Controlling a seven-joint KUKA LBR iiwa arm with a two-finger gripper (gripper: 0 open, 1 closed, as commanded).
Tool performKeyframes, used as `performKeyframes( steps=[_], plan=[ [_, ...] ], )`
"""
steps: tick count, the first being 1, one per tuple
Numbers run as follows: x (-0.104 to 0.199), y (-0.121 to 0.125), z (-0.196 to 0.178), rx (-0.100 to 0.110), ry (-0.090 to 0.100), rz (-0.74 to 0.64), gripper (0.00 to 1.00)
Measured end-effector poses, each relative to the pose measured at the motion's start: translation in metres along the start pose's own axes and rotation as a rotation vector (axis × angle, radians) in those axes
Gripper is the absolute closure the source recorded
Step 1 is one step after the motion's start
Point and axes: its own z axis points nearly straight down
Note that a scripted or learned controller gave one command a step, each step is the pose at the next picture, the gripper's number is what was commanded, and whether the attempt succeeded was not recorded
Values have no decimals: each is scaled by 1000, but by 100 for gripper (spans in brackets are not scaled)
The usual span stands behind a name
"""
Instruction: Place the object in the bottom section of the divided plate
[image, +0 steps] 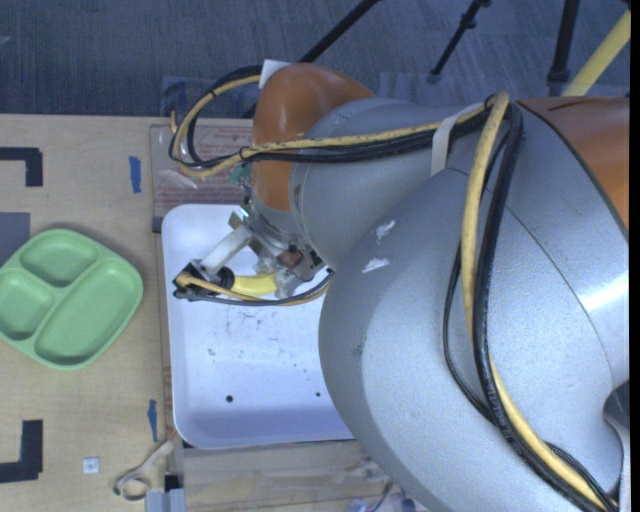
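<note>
Hovering gripper (272, 264) by bin (250, 385) edge, plate (88, 310) apart

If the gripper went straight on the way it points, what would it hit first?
The gripper seems to point down into the white bin, so probably that bin's floor first; depth is unclear.

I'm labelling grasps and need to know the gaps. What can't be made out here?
In the camera view:
- Whether the gripper holds anything: its tip is hidden under the arm.
- The white bin, right part: covered by the arm.
- Dark specks on the bin floor: too small to identify.
</note>
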Motion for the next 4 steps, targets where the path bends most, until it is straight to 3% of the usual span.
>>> performKeyframes(
  steps=[1,2,3,4],
  plan=[
    [47,32,95,0,7,73,100],
    [47,32,95,-1,6,73,0],
    [48,32,84,1,8,74,100],
    [48,32,74,3,10,76,100]
  ],
)
